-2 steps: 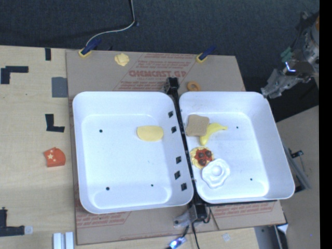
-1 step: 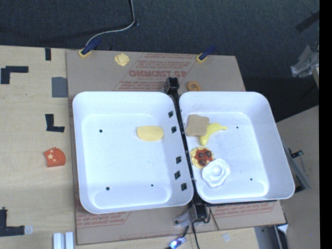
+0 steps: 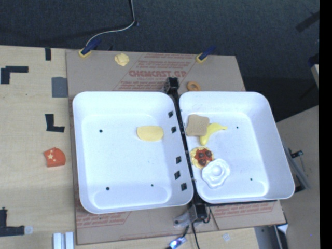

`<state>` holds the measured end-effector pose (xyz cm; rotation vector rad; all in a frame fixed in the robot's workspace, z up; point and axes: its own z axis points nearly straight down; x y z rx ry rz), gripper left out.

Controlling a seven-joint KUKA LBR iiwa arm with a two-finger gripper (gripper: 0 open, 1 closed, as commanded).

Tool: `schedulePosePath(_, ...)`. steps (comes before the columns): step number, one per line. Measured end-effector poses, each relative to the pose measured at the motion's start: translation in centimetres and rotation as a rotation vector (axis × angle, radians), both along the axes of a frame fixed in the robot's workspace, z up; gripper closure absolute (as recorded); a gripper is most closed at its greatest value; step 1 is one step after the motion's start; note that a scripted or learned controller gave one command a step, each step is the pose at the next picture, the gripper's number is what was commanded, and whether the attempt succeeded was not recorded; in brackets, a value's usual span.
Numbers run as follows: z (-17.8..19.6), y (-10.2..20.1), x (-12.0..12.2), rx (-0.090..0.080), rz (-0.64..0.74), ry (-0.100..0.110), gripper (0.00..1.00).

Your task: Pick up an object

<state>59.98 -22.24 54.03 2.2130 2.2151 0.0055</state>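
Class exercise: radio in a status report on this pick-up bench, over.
Flat yellow oval piece alone in left white bin. Tan square slice, yellow banana-shaped piece, red-topped round piece and white fried-egg piece clustered in right white bin. Nothing covering them.

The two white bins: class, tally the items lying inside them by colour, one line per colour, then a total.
Yellow: 2, the yellow oval piece in the left bin and the banana-shaped piece in the right bin
Tan: 1, the tan square
Red and yellow: 1, the small pizza-like disc
White: 1, the white lump
Total: 5
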Motion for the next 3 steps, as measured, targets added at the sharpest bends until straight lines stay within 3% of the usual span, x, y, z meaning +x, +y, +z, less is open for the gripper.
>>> schedulePosePath(1,-19.1,6.8,-4.6,0.011,0.002,0.027,1.0)
schedulePosePath(2,-1.4,7.6,-4.4,0.0,0.002,-0.009,1.0)
schedulePosePath(3,-8.7,10.7,-11.9,0.007,0.0,0.018,1.0)
